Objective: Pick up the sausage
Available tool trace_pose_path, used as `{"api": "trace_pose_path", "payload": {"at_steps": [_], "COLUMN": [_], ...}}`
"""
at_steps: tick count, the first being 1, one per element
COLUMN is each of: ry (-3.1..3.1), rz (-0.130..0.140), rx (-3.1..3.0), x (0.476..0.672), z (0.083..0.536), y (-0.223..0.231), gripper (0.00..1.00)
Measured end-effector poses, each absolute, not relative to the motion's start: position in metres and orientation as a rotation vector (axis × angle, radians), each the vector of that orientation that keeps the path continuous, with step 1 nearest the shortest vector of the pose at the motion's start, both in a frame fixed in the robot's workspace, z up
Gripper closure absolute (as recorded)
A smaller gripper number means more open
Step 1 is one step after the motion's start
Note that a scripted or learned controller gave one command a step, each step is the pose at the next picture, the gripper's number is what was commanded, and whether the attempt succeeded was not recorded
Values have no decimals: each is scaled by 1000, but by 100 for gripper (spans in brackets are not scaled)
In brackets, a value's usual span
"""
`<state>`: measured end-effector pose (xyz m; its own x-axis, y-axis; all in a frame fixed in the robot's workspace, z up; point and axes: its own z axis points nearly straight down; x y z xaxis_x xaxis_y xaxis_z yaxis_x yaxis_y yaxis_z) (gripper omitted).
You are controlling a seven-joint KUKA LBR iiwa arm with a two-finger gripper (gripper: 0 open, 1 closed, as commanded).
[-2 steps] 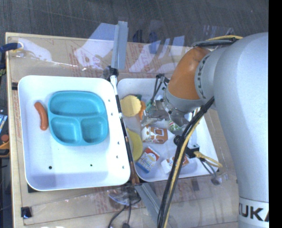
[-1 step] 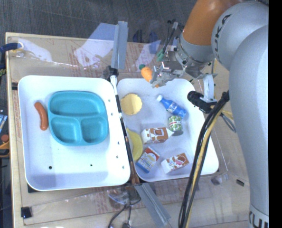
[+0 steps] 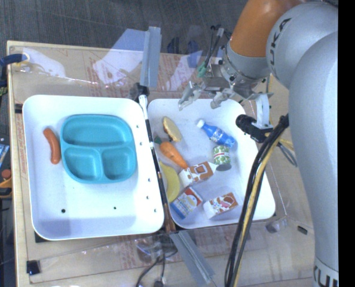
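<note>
The sausage (image 3: 52, 144), a short orange-red link, lies in the left bin (image 3: 40, 208) near its left wall, just left of the blue tray (image 3: 98, 146). My gripper (image 3: 201, 100) hangs over the far edge of the right bin (image 3: 258, 211), well to the right of the sausage. Its two fingers are spread apart with nothing between them.
The right bin holds a bread slice (image 3: 171, 129), a carrot (image 3: 173, 154), a small blue bottle (image 3: 216, 134), a banana (image 3: 171, 183), a small can (image 3: 221, 155) and several small cartons (image 3: 199, 173). A black cable (image 3: 252, 178) runs down over that bin's right side.
</note>
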<state>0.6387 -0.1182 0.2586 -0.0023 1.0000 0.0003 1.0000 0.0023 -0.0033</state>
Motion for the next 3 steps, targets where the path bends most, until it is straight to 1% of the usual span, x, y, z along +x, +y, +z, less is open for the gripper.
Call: {"api": "trace_pose_path", "payload": {"at_steps": [1, 2, 3], "ry": [-2283, -2339, -2379], "rz": [7, -8, 1], "rx": [-2150, -2112, -2052], "x": [622, 639, 637], "z": [131, 99, 92], "y": [-127, -129, -134], "gripper": [0, 0, 0]}}
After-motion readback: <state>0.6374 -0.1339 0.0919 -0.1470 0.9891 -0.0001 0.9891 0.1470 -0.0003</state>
